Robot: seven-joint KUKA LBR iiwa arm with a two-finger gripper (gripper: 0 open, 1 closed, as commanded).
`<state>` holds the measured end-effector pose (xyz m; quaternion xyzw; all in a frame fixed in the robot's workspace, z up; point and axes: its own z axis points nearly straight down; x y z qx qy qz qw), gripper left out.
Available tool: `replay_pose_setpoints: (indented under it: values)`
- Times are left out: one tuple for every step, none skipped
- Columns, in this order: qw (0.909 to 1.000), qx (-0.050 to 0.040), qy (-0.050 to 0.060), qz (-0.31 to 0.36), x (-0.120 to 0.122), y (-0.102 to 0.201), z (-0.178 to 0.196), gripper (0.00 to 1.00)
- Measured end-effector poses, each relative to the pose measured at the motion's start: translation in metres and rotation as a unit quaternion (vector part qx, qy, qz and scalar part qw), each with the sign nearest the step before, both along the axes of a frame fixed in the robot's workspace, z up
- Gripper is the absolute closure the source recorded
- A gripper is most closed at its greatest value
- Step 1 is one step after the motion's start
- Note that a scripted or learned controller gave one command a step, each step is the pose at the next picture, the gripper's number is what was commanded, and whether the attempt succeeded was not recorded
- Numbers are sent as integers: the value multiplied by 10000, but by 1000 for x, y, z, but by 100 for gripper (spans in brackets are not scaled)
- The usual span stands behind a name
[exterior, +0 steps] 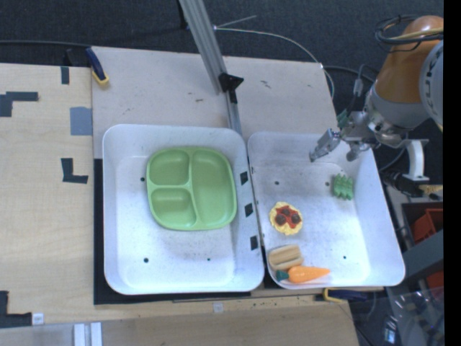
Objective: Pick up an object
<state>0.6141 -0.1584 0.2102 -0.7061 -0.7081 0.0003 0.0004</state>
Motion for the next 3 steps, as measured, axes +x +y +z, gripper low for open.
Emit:
replay_pose_setpoints:
  values:
    - [10000, -1, 0, -1, 0, 0, 0, 0]
    - [10000, -6, 19, -2, 8, -2, -49, 0]
    - [10000, 0, 36, -5, 5, -1, -114, 0]
